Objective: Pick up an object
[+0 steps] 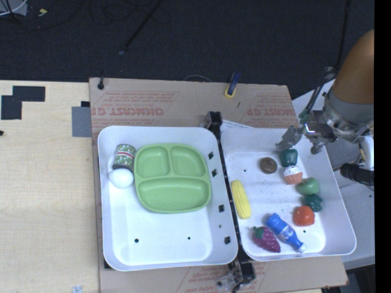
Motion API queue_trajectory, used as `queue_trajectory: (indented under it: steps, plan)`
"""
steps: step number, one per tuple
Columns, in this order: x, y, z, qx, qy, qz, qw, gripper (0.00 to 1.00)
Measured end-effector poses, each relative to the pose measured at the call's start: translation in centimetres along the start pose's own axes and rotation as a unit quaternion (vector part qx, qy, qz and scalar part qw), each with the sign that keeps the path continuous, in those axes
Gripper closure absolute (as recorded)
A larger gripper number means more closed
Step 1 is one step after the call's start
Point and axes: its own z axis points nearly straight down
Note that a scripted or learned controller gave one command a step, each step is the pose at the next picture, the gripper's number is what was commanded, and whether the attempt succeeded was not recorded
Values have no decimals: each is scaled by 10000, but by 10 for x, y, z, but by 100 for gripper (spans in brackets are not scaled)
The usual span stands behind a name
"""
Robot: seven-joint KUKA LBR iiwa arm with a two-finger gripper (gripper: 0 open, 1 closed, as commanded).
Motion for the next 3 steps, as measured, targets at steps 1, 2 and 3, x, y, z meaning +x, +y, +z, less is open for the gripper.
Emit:
queue_trajectory:
  steps: [1, 2, 3]
  plan:
    - [-8, -3, 54, 1, 2, 0, 10000, 0]
    - [-16, 0, 105, -8, -2, -1, 10000, 0]
    - [-17, 4, 143, -80, -35, 9, 10000, 0]
